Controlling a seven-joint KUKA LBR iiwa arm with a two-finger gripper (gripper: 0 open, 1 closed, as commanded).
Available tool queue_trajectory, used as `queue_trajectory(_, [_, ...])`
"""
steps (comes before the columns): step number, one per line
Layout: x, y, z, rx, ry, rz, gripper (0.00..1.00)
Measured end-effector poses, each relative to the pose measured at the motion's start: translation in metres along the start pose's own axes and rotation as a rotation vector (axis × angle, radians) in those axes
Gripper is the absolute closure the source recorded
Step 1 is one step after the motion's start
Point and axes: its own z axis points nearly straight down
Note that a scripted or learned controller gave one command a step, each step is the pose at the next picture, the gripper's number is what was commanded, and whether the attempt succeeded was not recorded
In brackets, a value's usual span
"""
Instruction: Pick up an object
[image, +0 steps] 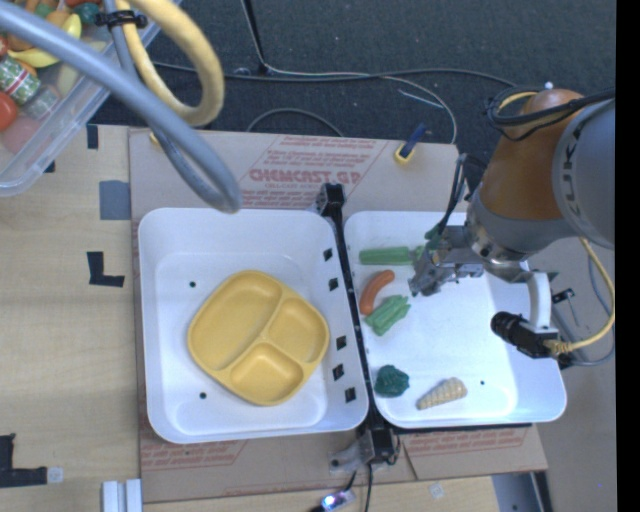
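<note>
End effector (428, 272) hovers over right bin (500, 405); finger state cannot be told. Orange sausage (376, 289) beside it, long axis near-left to far-right.

The arm (560, 170) is a thick grey casing with a rounded orange band above the wrist, black lettering running along its side (too cropped to read). A black cable loops over the orange band. The gripper (432, 268) looks like dark grey metal, blurred.
</note>
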Motion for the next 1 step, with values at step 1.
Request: queue_trajectory(1, [0.0538,0.0125,0.0117,0.002,0.000,0.000,1.00])
